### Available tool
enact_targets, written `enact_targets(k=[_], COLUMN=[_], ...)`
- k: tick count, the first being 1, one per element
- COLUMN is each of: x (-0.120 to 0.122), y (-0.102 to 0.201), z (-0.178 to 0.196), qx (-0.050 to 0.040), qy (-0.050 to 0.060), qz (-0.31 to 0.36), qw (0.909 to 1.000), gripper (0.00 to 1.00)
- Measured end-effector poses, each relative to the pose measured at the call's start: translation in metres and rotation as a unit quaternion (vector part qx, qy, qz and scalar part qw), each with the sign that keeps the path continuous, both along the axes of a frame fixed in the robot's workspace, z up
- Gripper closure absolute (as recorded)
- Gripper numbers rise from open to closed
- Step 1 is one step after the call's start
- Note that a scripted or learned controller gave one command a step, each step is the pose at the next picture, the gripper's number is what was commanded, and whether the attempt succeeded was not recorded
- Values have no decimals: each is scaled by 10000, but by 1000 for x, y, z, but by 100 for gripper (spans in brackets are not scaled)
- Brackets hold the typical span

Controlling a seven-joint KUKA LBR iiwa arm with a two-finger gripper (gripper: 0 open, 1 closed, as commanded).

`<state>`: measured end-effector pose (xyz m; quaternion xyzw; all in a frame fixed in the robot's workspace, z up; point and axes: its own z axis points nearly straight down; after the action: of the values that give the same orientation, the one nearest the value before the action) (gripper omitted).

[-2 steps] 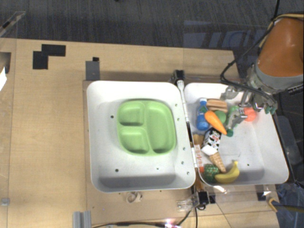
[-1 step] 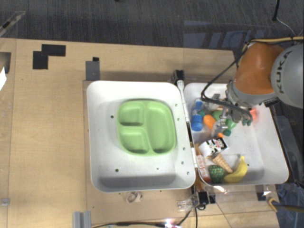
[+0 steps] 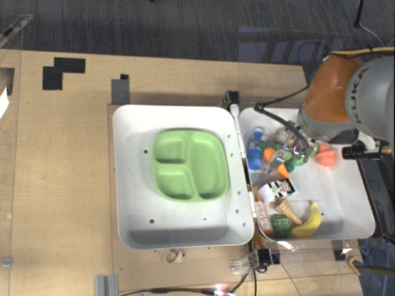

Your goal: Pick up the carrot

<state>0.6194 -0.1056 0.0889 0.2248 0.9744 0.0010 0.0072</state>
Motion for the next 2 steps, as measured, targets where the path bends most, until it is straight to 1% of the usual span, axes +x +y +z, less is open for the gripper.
enact_targets(k=[1,2], x=[-48,-43], y=[19,19], z=[1,15], qx=[4,-6], qy=[-9,-76], qz=[-411,-374], qw=[9992,9993], gripper=[0,100])
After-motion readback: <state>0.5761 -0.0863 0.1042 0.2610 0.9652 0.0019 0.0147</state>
